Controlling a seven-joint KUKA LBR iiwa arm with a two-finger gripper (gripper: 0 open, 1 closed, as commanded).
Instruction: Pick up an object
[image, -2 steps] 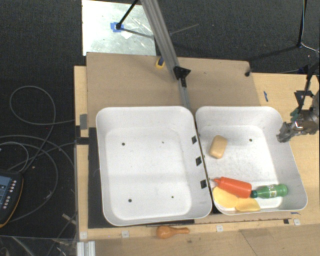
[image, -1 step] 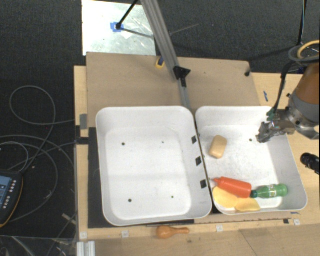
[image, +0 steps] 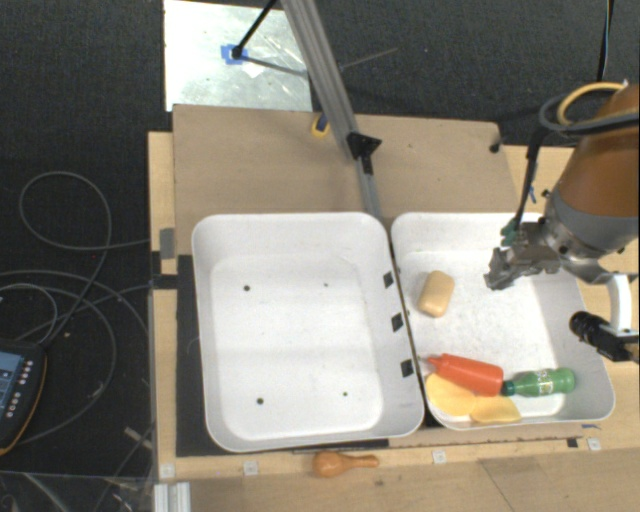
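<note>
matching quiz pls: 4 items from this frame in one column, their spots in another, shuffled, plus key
Things:
1. tan block
2. green bottle
3. orange bottle
4. brown pear-shaped object

Places:
A. on the bench, outside the bins, in front of the left bin's near edge
B. alone in the upper part of the right bin, close to the divider
C. near edge of the right bin, towards its right corner
D. near edge of the right bin, just right of the divider, above the yellow pieces

Pairs: 1-B, 2-C, 3-D, 4-A
</note>
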